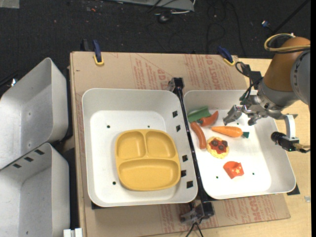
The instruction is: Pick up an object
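In the right bin (276, 181) lie several toy foods: an orange carrot (227, 131), a red sausage (199, 134), a green piece (198, 114) with a red chili pepper (210, 118) beside it, a small pizza slice (218, 146) and a red chunk (233, 169). My gripper (242, 117) hangs over the bin's far part, just above and behind the carrot. Its fingers are spread open, and nothing is between them.
The left bin (98, 132) holds a yellow divided plate (147, 159). A black divider (185, 132) runs between the two bins. Two more white bins (29, 132) stand off the bench at the left. The grey arm (289, 78) comes in from the right.
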Controlling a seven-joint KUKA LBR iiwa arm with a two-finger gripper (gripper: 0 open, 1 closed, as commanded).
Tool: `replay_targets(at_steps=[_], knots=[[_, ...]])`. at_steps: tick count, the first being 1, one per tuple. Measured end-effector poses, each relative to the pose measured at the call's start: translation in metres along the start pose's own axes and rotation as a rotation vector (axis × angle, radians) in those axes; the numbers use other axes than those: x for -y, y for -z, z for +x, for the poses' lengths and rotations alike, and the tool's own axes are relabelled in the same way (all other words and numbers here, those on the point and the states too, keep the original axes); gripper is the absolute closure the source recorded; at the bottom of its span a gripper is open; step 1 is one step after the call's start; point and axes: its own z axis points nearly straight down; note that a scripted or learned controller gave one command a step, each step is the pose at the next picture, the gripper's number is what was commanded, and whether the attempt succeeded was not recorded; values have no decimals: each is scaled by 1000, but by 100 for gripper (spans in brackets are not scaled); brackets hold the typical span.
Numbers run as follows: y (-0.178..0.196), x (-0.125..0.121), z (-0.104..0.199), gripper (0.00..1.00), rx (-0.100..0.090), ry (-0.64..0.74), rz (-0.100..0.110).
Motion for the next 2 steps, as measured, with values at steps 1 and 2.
replay_targets(at_steps=[1,2], knots=[[-26,0,1,0,1,0,-2],[-13,-1,1,100,2,1,-6]])
